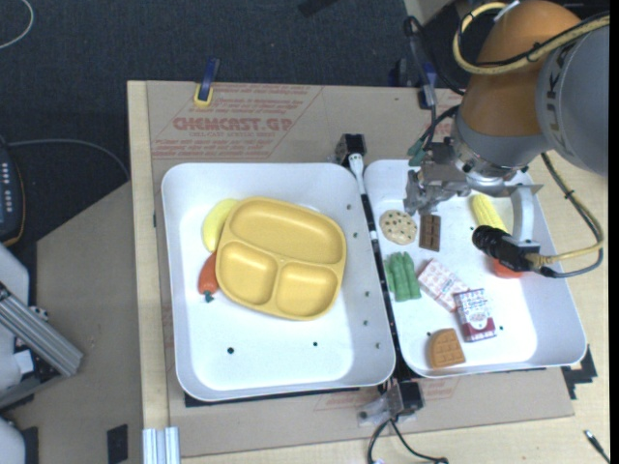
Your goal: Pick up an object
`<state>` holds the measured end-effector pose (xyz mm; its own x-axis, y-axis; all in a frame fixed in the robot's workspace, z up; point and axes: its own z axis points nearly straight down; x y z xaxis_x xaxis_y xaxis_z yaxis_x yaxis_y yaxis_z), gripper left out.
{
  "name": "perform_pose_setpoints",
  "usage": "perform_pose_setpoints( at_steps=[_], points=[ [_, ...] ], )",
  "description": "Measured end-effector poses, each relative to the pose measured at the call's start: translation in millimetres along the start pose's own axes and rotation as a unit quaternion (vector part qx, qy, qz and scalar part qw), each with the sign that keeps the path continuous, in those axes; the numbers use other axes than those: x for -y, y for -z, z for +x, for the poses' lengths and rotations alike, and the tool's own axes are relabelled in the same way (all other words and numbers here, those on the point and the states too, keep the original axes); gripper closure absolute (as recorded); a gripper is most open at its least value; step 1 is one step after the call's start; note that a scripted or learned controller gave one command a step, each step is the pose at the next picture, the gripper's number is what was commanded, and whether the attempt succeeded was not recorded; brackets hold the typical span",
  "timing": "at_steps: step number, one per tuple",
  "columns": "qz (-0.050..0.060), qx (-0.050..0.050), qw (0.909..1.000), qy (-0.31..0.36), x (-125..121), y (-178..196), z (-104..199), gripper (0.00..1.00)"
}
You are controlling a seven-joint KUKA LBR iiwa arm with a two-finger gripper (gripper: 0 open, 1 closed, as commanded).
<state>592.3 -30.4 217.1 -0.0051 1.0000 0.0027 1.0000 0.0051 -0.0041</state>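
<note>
My gripper (pixel 423 198) hangs low over the far left part of the right bin (pixel 556 346), under the grey arm with its orange band. Just below it lie a round cookie (pixel 397 225) and a small brown chocolate bar (pixel 430 231). A green pod-like piece (pixel 402 275) lies in front of the cookie. Further forward are a pink-and-white packet (pixel 439 282), a red-and-white packet (pixel 475 315) and a brown cracker (pixel 446 348). A yellow corn cob (pixel 486 211) and a red piece (pixel 507 265) lie to the right, partly behind a black fitting on the arm.
The left bin (pixel 184 259) holds a yellow divided tray (pixel 280 256), with a yellow piece (pixel 217 222) and an orange carrot-like piece (pixel 208 275) tucked at its left side. A black divider (pixel 372 249) runs between the bins. Cables trail along the right bin's right side.
</note>
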Motion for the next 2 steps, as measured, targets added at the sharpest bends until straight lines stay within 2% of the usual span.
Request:
perform_pose_setpoints(
  at_steps=[1, 2],
  points=[
    [-0.001, 0.000, 1.0000, -0.001, 14, 18, 31, 1.00],
    [0.000, 0.001, 1.0000, -0.003, 26, 13, 25, 1.00]
  ],
)
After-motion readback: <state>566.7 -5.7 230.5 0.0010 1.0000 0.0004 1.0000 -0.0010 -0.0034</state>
